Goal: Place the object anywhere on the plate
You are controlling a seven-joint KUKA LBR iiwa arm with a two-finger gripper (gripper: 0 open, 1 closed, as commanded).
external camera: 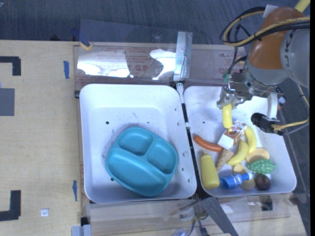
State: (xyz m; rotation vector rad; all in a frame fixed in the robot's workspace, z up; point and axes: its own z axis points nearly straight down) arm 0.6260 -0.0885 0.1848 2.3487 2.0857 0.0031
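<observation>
**Lifting a small yellow piece out of the toy-food bin**

Hanging over the far part of the right bin (290, 181), the gripper (229, 102) has a small yellow cylinder-shaped toy (227, 117) pinched between its fingers, the piece dangling upright just below the fingertips. The blue divided plate (142, 160) lies upside-down-looking or domed in the left bin (88, 132), well apart from the gripper, across the shared bin walls (184, 127).

The hold looks shallow: only the toy's top end seems caught, so a quick sideways swing could let it slip and drop back among the other toys or onto the wall between the bins. Released too high, a rounded piece would likely roll off the plate's curved surface onto the bare bin floor.

Below the gripper sits a crowded heap: a banana (244, 146), an orange sausage (208, 143), a yellow bottle (209, 171), a blue bottle (233, 181), a green bumpy vegetable (261, 166) and a dark round fruit (263, 182). None blocks the path leftward; the bin walls between are the only thing to clear, and the upright metal post (183, 55) behind stands clear of it.
</observation>
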